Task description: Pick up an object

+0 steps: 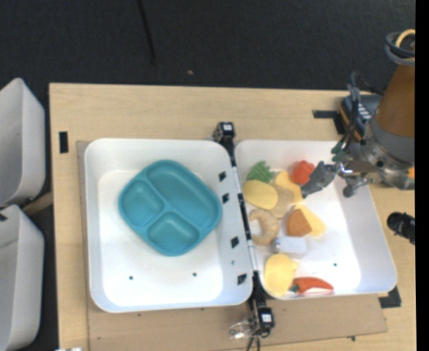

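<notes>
The right bin [368, 232] holds several toy foods: a green leafy piece [259, 172], a red piece [302, 172], a yellow lemon shape [260, 194], an orange and yellow wedge [302, 223], a beige ring [264, 227], a round yellow piece [279, 271] and a red pepper [313, 285]. My gripper [335, 183] hangs over the upper right part of this bin, open, fingers spread with nothing between them. Its left fingertip [317, 180] is just right of the red piece.
The left bin [105, 269] carries a teal divided plate [170, 207]. A raised divider with black clips [236, 218] separates the bins. White boxes [6, 159] stand beyond the bench's left edge. The right bin's lower right floor is bare.
</notes>
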Robot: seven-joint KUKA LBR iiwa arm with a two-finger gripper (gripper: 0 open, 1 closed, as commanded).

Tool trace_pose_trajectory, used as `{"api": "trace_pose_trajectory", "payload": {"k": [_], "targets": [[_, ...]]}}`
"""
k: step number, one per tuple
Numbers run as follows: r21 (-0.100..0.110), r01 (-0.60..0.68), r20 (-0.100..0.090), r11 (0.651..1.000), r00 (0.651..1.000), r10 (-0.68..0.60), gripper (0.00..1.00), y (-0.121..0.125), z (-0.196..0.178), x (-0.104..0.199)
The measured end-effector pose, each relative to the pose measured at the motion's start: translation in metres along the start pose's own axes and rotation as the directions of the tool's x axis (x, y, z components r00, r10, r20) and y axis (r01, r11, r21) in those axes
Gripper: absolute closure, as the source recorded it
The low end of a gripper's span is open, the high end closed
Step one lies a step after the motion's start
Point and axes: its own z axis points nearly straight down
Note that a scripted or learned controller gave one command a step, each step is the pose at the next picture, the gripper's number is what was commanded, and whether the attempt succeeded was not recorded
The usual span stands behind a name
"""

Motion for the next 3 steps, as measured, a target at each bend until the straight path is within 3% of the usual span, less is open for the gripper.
{"api": "trace_pose_trajectory", "payload": {"k": [2,3], "targets": [[0.006,-0.003,-0.001,1.000,1.000,0.003,0.00,-0.009,0.101,-0.015],[0.006,-0.004,-0.002,1.000,1.000,0.004,0.00,-0.003,0.160,-0.008]]}}
